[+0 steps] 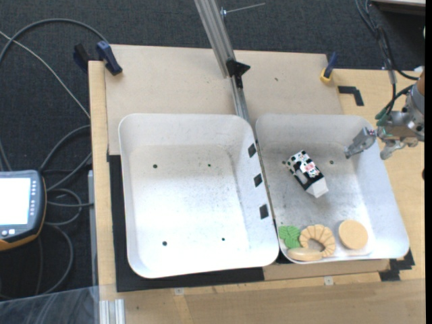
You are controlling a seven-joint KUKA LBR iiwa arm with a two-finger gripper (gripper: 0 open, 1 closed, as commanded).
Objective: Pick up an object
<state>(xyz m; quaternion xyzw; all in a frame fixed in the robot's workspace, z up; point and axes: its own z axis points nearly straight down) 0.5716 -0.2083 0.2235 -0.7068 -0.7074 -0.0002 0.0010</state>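
Four objects in right white bin: one tan croissant, one round cookie, one green leafy piece, one cow-patterned carton. Jaws spread, grasping nothing, over bin's right rim.

The claw is made of dull grey metal, with two slim fingers whose ends look angular and flat. Behind them sits a compact silver-grey wrist block with a stepped, machined look and a small greenish spot on its left side. A thin dark cable loops beside the block. Above it, at the frame's edge, a sliver of the orange band shows.
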